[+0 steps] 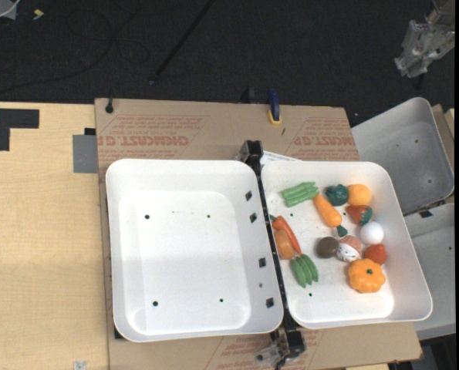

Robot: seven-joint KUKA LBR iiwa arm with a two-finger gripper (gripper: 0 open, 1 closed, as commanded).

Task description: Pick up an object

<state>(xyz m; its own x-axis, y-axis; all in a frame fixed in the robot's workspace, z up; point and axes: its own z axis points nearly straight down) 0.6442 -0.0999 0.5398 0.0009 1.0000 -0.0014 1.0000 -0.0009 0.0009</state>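
Several small plastic toy foods, orange, green, red, white; hand far off, grip state unclear.

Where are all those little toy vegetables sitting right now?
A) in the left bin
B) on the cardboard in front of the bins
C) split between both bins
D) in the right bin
D: the toy vegetables, such as the orange pumpkin and the carrot, all lie in the right bin.

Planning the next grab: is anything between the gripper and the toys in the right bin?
Nothing visible. The gripper sits up at the far right, above and behind the right bin. The toys, like the pumpkin and carrot, lie uncovered from above.
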